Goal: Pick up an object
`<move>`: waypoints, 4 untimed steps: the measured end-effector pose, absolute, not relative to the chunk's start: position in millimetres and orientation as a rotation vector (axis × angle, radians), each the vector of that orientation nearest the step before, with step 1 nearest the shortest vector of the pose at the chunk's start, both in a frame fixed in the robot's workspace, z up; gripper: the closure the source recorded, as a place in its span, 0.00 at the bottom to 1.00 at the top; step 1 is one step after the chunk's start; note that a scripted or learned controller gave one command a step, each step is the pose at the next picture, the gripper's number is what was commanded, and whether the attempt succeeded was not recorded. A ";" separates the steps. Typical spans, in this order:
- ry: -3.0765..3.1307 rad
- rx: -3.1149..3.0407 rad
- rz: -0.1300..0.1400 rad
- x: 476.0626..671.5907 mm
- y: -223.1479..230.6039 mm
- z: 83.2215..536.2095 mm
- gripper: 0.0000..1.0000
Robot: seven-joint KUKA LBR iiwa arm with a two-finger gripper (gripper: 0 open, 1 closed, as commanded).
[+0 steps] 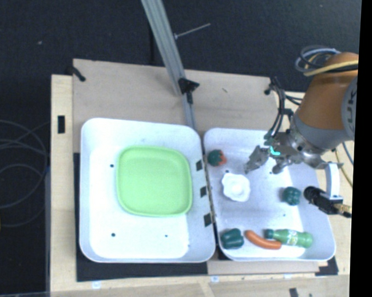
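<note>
Though spread wide, gripper (267,162) holds nothing above right bin (260,140).

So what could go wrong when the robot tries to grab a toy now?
The pincer hangs above the right bin with its fingers spread, between several toys. It might come down on bare floor between the white lump and the small green ball and grab nothing. The bottle and the orange carrot lie touching near the bin's wall, so a grab there could knock one or pinch both.
</note>
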State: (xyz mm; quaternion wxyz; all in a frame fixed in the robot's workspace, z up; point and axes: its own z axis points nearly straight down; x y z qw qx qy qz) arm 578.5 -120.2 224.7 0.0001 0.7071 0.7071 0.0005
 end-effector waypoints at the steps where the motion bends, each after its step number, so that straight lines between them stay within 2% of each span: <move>1: 2.221 2.221 0.001 578.5 -120.2 224.7 0.00; 3: 2.221 2.224 -0.004 583.1 -118.4 119.8 0.00; 4: 2.220 2.222 -0.001 582.9 -119.0 100.1 0.00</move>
